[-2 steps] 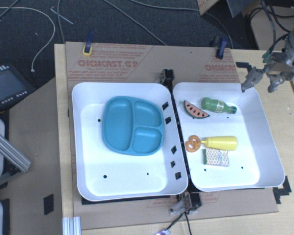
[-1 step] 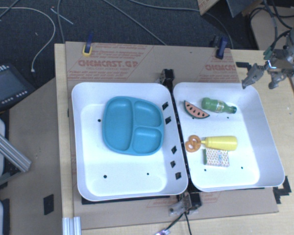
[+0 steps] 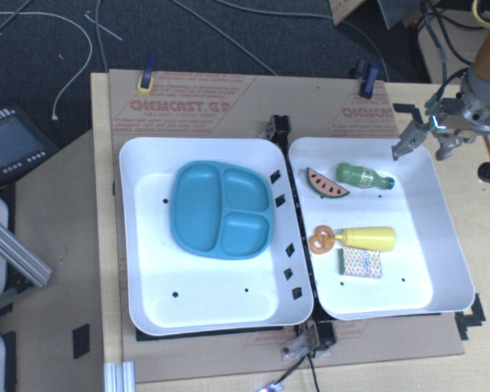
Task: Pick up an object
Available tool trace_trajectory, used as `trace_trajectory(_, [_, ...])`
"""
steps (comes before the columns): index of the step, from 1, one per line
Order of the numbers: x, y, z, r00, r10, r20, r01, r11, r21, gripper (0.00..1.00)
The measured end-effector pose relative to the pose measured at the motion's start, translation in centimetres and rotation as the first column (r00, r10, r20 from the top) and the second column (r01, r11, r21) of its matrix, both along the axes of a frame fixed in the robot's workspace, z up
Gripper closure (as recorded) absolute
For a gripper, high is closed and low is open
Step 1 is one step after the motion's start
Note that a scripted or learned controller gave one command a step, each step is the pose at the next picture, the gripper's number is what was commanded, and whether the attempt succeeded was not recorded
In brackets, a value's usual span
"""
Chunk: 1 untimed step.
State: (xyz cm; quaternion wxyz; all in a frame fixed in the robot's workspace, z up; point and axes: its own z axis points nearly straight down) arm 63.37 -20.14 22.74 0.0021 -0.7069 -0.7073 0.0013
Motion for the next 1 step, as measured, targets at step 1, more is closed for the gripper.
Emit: trace_trajectory(1, [-0.08,0.79,-5.99,1.000,0.001,-0.001,-0.001,1.000,0.001,0.00])
